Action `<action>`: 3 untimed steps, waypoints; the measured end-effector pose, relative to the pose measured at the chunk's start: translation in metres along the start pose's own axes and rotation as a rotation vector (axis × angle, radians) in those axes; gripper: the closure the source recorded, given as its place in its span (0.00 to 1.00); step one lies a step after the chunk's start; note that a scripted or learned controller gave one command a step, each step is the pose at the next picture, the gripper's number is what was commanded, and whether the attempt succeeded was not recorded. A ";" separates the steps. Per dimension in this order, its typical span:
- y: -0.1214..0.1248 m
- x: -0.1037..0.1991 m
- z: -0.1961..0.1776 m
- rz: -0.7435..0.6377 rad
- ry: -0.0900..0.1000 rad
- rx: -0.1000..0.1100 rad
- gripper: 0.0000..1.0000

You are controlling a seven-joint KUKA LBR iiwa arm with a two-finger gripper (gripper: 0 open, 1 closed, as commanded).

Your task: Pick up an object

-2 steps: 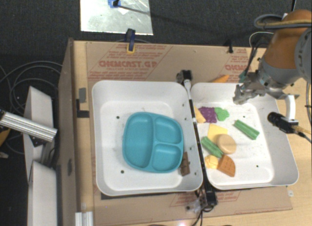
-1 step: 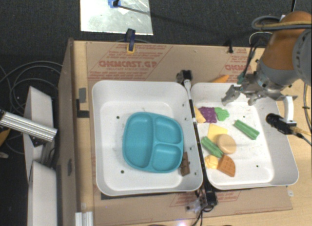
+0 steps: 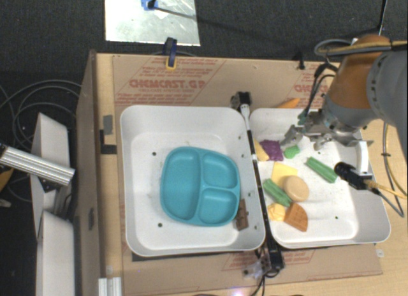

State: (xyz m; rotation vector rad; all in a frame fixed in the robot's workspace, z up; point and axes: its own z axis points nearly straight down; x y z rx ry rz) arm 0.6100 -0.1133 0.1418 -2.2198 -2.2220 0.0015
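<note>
A divided tray (image 3: 200, 186) lies in the left bin (image 3: 137, 161); small toys fill the right bin (image 3: 363, 218).

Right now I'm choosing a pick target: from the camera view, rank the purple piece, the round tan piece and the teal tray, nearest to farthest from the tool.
1. Purple piece, just left of the tool.
2. Round tan piece, below it, mid right bin.
3. Teal tray, in the left bin.

"CHEMCAST GP" on cardboard sheet (image 3: 167, 84)

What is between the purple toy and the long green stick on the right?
In the camera view, a small green piece lies between the purple toy and the long green stick.
</note>
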 end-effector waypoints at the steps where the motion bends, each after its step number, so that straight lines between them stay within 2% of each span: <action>1: -0.068 0.031 0.050 0.002 0.003 0.003 0.00; 2: 0.066 0.010 0.054 -0.007 -0.003 -0.018 0.00; 3: -0.059 0.000 0.043 0.005 0.002 0.007 0.00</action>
